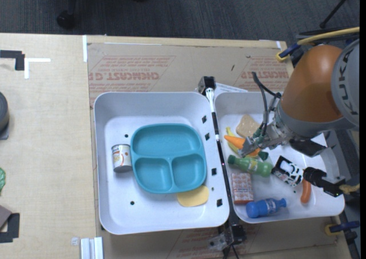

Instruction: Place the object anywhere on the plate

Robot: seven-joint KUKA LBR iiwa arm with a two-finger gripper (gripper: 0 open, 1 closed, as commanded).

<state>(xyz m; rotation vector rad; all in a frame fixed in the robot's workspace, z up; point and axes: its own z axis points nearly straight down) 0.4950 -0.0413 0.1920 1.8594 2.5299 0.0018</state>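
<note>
The teal divided plate (pixel 168 158) lies in the middle of the left bin (pixel 104 200) with nothing on it. My gripper (pixel 250 147) is low in the right bin (pixel 327 211), over the spot where an orange carrot (pixel 233 140) meets a green bottle (pixel 252 165). Its tips are among these items and the wrist partly covers them. I see nothing clearly held between them. A slice of bread (pixel 246 126) lies just behind the gripper.
In the left bin, a small can (pixel 121 158) stands left of the plate and a yellow flat slice (pixel 193 196) pokes out from under its front edge. The right bin also holds a red box (pixel 242 187), a blue bottle (pixel 266 207) and a sausage (pixel 306 191).
</note>
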